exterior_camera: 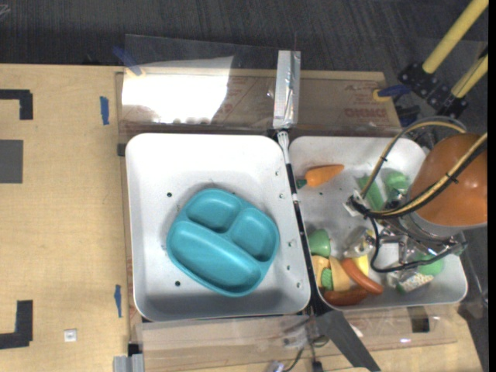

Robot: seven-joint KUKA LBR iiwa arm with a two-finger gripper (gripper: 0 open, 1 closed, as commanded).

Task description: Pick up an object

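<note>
Camera view finds the gripper [385, 248] low in the right bin [456, 289] among toys, mid-reach; finger state unclear, perhaps needing closure next.

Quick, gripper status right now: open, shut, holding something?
Gripper: cannot be told; it is low in the right bin among the toy food, tangled with cables.

Dark grey carpet floor [194, 6], tan wooden bench [54, 231], black tape marks [22, 103]
</note>
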